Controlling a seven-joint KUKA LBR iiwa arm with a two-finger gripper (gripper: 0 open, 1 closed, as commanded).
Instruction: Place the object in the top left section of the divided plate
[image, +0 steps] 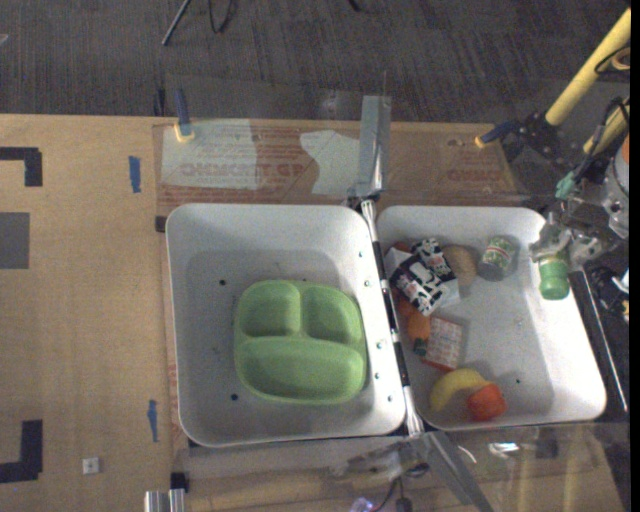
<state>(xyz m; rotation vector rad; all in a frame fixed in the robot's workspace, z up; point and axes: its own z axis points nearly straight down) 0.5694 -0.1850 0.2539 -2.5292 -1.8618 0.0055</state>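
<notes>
Green divided plate (299, 342) lies flat in the middle of the left bin (200, 250), its three sections all bare, so the top left section is free to receive whatever is brought. It sits square to the camera, which makes that section easy to reach from above. The right bin (560, 390) serves as the supply: its contents crowd toward the wall it shares with the left bin. Largest is a black-and-white cow-patterned pouch (425, 280), lying partly over an orange piece (415, 325). Below these is a small printed packet (446, 342), and near the bottom a yellow banana (455, 386) touches a red fruit-like toy (486, 402). A brown rounded item (461, 264) rests just beside the pouch, and a small grey-green can (498, 256) stands near the top.

At the right bin's far edge the gripper (555, 250) hangs with a small green cylinder (553, 280) directly under it. Whether its claw is spread or pinching the cylinder cannot be told at this size. The cylinder appears to be the object meant for the plate, and it is well apart from it, with the whole right bin between.
</notes>
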